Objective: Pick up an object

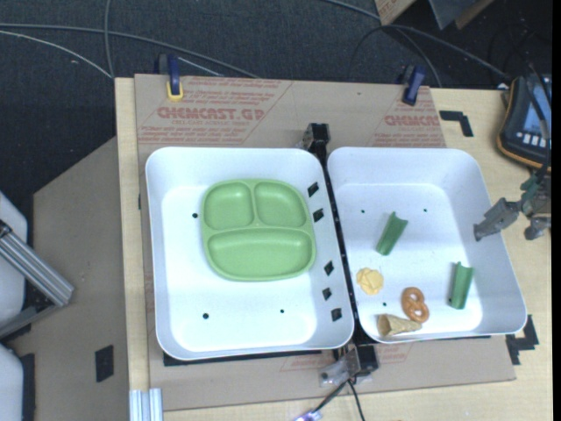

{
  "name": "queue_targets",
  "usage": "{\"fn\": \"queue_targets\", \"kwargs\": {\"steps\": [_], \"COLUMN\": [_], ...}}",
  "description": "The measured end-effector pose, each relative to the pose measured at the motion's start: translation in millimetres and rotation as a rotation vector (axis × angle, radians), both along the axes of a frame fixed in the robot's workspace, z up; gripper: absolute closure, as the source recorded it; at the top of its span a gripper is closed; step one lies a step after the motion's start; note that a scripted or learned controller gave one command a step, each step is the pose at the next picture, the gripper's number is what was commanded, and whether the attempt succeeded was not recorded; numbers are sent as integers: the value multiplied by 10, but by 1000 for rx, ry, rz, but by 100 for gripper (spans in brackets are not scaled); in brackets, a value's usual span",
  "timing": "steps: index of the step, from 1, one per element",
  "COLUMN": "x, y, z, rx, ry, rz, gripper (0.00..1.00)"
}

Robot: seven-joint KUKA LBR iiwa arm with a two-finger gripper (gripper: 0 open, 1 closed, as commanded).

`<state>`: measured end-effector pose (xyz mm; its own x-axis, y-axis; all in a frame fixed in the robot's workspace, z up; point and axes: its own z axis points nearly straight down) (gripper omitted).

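The grey two-finger gripper (511, 220) hovers spread and empty at the right white bin (473, 175) rim; inside lies a small green plastic wedge (391, 234), likely light, stiff, best pinched across its narrow width

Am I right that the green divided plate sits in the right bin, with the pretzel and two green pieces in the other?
Not quite. The camera view shows the green divided plate in the left bin; the pretzel and two green pieces lie in the right bin.
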<state>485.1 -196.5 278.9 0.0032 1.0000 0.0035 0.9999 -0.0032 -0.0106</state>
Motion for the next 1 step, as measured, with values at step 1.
{"fn": "queue_targets", "kwargs": {"steps": [1], "x": [21], "y": [5], "z": [48], "rx": [-3], "ry": [-10], "rz": [3], "gripper": [0]}}
